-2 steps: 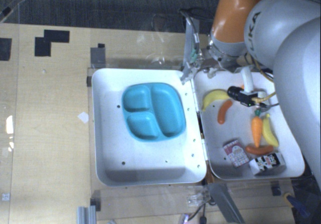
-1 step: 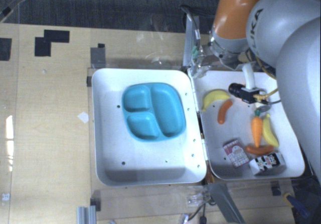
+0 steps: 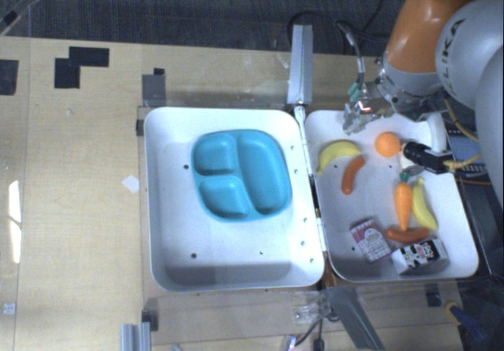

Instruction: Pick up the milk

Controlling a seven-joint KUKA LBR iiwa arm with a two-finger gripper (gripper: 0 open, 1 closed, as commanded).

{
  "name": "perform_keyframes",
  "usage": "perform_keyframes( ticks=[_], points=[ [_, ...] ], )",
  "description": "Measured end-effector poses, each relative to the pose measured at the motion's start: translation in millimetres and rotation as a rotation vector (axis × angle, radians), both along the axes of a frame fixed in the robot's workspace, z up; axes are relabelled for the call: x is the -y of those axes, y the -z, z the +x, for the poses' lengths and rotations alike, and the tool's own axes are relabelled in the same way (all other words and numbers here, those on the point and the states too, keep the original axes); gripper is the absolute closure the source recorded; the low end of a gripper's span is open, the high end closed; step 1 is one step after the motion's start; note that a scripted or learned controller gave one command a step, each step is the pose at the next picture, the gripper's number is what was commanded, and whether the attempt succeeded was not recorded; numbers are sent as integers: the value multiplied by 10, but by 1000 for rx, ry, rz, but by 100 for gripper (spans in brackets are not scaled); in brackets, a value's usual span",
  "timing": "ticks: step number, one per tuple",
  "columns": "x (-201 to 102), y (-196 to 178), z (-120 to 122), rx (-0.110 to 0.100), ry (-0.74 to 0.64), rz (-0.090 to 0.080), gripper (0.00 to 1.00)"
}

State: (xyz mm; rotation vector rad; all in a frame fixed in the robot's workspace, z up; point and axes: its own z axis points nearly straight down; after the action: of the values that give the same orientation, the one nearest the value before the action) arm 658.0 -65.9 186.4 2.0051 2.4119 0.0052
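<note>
Camera view. Gripper [image 3: 361,112] at the right bin's [image 3: 457,263] far rim; jaw state cannot be told, the tips being small and blurred. Milk [image 3: 419,255], a white carton with dark print, lies in the near right corner, partly overlapped by a sausage [image 3: 387,235]. Left bin [image 3: 169,263] holds a blue tray [image 3: 240,173]. Pale wooden bench [image 3: 71,208]; dark floor beyond.

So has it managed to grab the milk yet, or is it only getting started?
Only getting started, it seems. The milk carton lies in the near corner of the right bin, beside a sausage, with nothing gripping it. The gripper hangs over the bin's far edge, well away. Reaching over, closing on the carton and lifting it all remain.
</note>
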Motion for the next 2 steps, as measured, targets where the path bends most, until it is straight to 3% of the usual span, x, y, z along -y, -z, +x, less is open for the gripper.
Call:
perform_keyframes(
  ticks=[2],
  points=[
    [1011, 679, 128, 2, -93, -2, 100]
  ],
)
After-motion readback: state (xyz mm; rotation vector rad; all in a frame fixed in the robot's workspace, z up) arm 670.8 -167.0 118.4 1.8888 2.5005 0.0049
